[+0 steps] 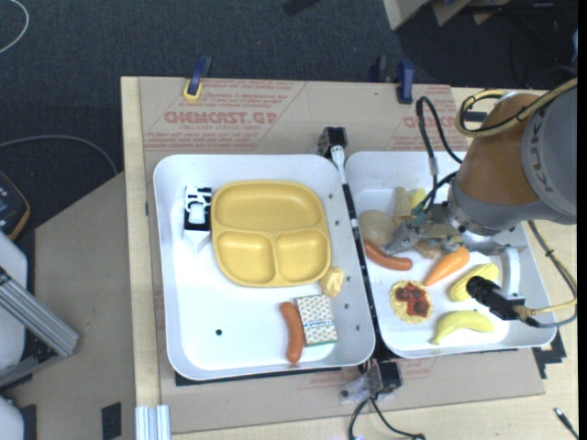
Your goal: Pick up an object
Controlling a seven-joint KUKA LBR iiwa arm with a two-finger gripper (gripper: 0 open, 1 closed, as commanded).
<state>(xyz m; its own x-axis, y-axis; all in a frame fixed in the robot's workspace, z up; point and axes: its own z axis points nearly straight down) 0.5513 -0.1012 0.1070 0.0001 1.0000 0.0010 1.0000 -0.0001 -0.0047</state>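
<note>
My gripper [409, 237] is low in the left half of the right bin [385, 174], on the grey arm with its orange band [491, 159]. Its tip hangs just above a red-orange sausage [387, 258] and beside a pale round object [374, 224]. An orange carrot [447, 266] lies just to the right of the tip. I see nothing between the gripper's tips. Nearer the front lie a small pizza toy [411, 301], a banana [466, 325] and another yellow fruit [479, 277], partly hidden by the wrist.
The left bin [174, 282] holds a yellow divided plate [271, 230], a black-and-white item [195, 209], a second sausage [293, 332], a small box [316, 319] and a pale yellow piece [333, 282]. A tan item [403, 200] lies behind the gripper.
</note>
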